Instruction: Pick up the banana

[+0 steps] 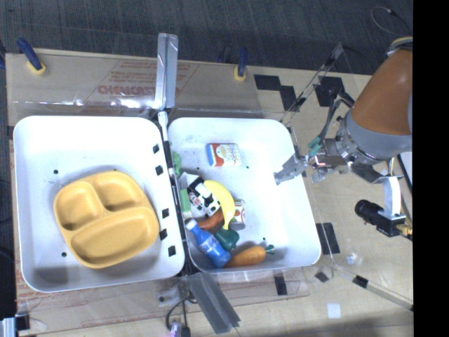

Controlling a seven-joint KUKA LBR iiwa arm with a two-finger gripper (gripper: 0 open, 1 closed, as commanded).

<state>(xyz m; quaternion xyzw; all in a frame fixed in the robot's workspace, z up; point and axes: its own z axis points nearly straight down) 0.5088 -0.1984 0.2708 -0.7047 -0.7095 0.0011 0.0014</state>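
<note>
The yellow banana (pixel 223 195) lies in the right bin (pixel 277 209), curved around a black-and-white toy (pixel 202 196) in a pile at the bin's lower left. My gripper (pixel 288 170) hangs over the bin's right rim, well to the right of the banana and above it. Nothing shows between its grey fingers.
The pile also holds a blue bottle (pixel 209 246), a carrot (pixel 247 256), a green item (pixel 228 239) and a small can (pixel 238 213). A small carton (pixel 224 154) lies further back. A yellow divided plate (pixel 105 217) sits in the left bin (pixel 42 146).
</note>
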